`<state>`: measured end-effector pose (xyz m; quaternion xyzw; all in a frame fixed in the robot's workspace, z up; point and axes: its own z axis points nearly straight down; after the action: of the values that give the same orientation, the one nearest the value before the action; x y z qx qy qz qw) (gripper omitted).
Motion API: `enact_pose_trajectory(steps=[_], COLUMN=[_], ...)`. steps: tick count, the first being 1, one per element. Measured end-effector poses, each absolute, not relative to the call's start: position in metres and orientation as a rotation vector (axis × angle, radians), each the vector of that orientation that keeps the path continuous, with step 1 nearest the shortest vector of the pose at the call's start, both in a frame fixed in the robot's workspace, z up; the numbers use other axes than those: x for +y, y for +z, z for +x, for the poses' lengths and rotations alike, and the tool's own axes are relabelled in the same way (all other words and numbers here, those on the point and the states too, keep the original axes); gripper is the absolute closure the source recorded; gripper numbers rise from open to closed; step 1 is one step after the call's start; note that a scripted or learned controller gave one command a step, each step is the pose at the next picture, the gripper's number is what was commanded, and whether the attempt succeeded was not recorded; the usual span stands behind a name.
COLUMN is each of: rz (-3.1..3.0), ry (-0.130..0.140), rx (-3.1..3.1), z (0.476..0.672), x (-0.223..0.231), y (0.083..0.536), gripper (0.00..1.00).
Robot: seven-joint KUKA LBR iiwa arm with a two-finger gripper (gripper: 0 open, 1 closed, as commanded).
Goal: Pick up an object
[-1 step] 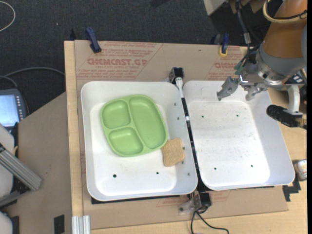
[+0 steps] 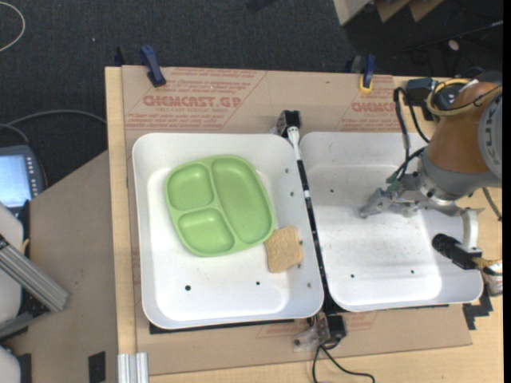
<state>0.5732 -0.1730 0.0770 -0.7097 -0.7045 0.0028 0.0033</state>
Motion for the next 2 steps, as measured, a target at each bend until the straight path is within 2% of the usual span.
enact_pose_trajectory(steps=[1, 2], rz=[-2.239, -2.234], ry=[-0.009, -0.016], rx=[-2.229, -2.239], z=[0.548, 0.533], x=[-0.211, -0.192], y=[0.247, 0.527], gripper=[0.00, 0.00])
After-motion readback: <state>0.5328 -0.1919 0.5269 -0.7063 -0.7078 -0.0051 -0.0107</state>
